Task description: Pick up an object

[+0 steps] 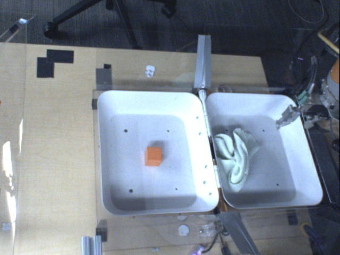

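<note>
From my remote seat: two white bins side by side on the wood bench, a metal divider rail [203, 62] at 12 o'clock where they meet. Left bin [114, 142] has an orange cube [153, 156] sitting pretty much dead center, well apart from every wall, so lots of room around it on all sides. Right bin [297, 158] has a crumpled pale green/white cloth [235, 155] bunched toward 9 o'clock, just beside the shared wall btwn the bins; the 3 o'clock half of that floor is bare.

Gripper [287, 117] is up at abt 2 o'clock of the right bin, over the corner near the rim, well apart from the cloth & nowhere near the cube. Nothing btwn the fingers afaict, but whether they're spread or closed I can't tell, too small and blurry.
</note>
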Robot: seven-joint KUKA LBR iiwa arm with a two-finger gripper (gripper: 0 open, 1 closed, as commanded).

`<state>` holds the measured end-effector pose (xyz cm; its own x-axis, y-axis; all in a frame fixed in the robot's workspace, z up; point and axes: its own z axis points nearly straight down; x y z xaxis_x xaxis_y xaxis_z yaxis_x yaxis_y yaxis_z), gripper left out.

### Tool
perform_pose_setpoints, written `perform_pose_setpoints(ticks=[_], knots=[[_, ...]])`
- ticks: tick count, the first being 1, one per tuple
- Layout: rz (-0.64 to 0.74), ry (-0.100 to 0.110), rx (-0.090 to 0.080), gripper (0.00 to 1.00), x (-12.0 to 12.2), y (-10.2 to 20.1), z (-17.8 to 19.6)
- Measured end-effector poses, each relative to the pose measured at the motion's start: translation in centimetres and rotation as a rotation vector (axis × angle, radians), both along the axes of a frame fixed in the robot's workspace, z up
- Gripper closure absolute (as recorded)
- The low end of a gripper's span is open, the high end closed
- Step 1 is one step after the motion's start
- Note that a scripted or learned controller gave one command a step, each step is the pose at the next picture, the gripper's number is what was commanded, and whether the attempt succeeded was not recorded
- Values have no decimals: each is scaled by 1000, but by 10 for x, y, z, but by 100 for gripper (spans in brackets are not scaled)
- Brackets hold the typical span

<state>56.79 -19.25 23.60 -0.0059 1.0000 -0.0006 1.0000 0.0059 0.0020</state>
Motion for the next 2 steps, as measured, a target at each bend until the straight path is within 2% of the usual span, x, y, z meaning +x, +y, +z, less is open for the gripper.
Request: perform_pose_setpoints(ticks=[1, 2], knots=[[91, -4, -1, 0, 21, -12, -136], [93, -10, -2, 100, 23, -11, -124]])
